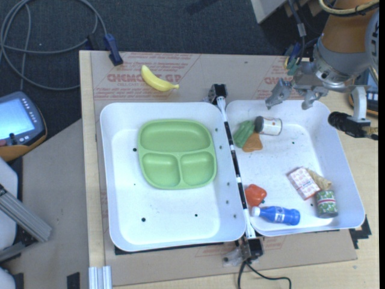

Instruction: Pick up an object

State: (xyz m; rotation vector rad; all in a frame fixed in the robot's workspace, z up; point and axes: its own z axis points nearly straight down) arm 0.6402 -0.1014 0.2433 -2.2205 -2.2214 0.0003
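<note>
Above the right bin's [337,143] far rim, the tool [293,97] hangs spread and unladen, arm [349,17] cropped.

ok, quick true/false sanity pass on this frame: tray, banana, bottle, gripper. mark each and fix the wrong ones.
1. The green three-compartment plastic tray lies in the left white bin. True.
2. The yellow toy banana lies inside the right white bin. False: it lies on the cardboard behind the left bin.
3. The blue plastic bottle with a white cap lies on its side near the right bin's front edge. True.
4. The two-finger gripper holds the small white cylindrical can. False: open fingers are above the bin's back rim, nothing between them.
</note>
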